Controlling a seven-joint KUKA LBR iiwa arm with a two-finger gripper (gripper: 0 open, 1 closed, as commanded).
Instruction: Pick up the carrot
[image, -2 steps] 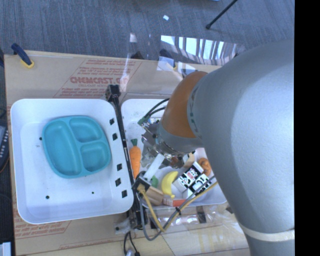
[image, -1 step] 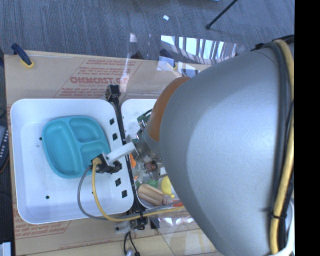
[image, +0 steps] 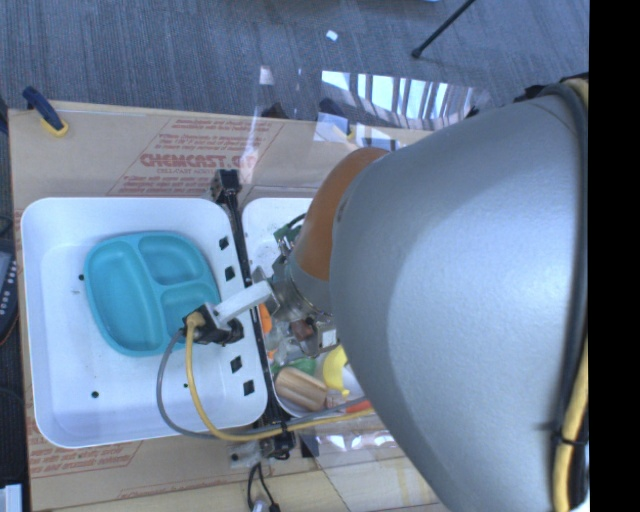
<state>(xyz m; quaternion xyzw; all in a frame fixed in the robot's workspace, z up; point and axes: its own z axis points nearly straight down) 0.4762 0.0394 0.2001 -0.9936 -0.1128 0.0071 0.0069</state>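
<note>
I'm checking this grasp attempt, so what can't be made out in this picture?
- Gripper: hidden under the grey arm, camera view.
- Right white bin: mostly covered by the arm.
- Orange sliver beside the bin divider: too small to confirm as the carrot.
- Tan and yellow items: partly hidden, unidentifiable.

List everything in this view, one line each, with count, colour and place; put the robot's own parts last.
bins: 2, white, side by side on the bench; the right one is mostly covered by the arm
divided plate: 1, teal, in the left bin
carrot: 1, orange, a sliver by the divider in the right bin, identity uncertain
yellow item: 1, yellow, in the right bin at the arm's edge
tan item: 1, light brown, near the right bin's front
cardboard sheet: 1, brown with red print, under the bins
clamp: 1, blue and yellow, at the bench's far left corner
cables: 2, yellow and grey, looping over the left bin's front
arm: 1, grey with an orange band, over the right bin
</note>
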